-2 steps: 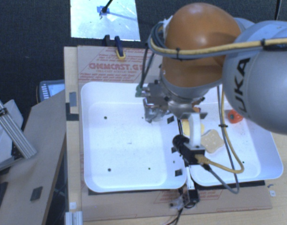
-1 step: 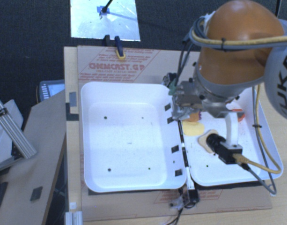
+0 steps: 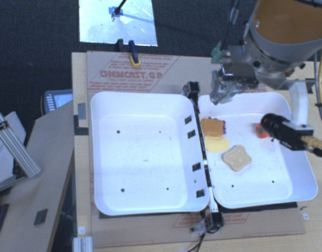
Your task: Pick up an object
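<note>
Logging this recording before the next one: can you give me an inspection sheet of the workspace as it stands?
surface: left bin and right bin, both white, side by side on a printed cardboard sheet.
job's things: all in the right bin: orange slice with a purple edge, yellow flat piece, tan bread-shaped piece, small orange-red thing, partly hidden.
clutter: yellow-and-blue clamp at the cardboard's far edge.
grippers: pincer hangs over the right bin's far rim, apart from the pieces.
cables: dark cables along the arm; loose wires at the board's near edge.
surroundings: shiny square sheet on dark floor; aluminium rail at left.
</note>
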Robot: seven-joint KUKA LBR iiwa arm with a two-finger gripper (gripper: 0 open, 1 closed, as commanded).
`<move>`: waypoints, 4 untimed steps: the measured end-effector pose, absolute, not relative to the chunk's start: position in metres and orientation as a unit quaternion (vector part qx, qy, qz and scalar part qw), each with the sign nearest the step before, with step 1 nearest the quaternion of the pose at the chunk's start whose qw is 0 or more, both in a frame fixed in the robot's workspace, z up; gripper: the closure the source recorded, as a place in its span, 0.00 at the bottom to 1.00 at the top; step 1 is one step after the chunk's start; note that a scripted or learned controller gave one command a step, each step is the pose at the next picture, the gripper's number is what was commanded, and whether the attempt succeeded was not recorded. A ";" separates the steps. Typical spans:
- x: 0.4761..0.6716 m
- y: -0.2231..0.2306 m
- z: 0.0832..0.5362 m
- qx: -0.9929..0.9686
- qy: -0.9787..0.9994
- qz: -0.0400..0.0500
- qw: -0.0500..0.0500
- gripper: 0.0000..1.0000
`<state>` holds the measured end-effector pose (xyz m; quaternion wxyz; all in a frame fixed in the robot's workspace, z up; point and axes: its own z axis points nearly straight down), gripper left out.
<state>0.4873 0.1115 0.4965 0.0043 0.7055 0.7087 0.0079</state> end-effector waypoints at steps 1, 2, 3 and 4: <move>0.511 0.179 0.538 0.704 0.710 0.004 0.001 1.00; 0.562 0.237 0.535 0.704 0.710 0.003 0.001 1.00; 0.583 0.234 0.535 0.707 0.707 0.001 0.001 1.00; 0.582 0.234 0.535 0.706 0.708 0.001 0.000 0.00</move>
